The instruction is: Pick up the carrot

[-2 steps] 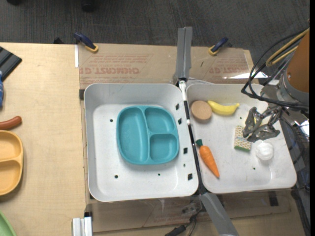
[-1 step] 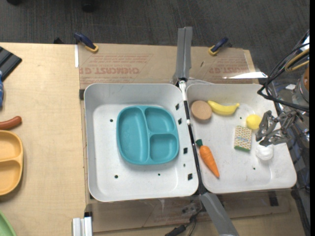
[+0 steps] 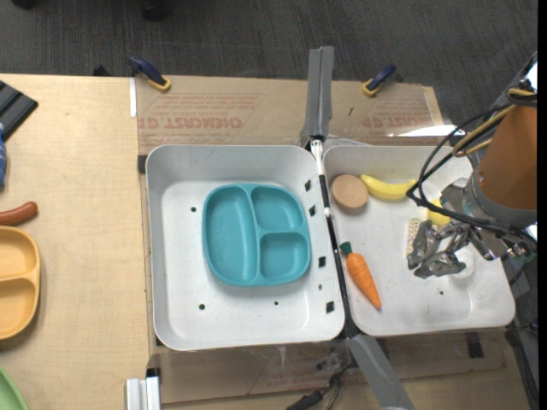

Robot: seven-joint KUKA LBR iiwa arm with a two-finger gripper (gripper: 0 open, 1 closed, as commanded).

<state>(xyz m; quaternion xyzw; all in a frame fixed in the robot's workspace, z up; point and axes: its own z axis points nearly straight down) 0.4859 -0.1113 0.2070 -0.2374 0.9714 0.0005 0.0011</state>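
We see a pale wooden bench (image 3: 77, 143) carrying two shallow white bins side by side, with brown cardboard (image 3: 222, 109) clamped under their far edge and dark grey carpet (image 3: 256, 15) beyond. The left bin (image 3: 171, 314) holds a teal divided plate (image 3: 256, 233). In the right bin (image 3: 479, 310), the carrot (image 3: 362, 278) lies close to the left wall, toward the near edge, its green top pointing to the far side. A tan round piece (image 3: 349, 191) and a banana (image 3: 386, 188) sit by that bin's far edge. The gripper (image 3: 438, 254) hangs over the right bin's middle, well apart from the carrot; we cannot tell whether it is released or clenched, and nothing visibly sits in it. At the bench's left edge rest an orange plate (image 3: 17, 284) and a sausage (image 3: 17, 213).
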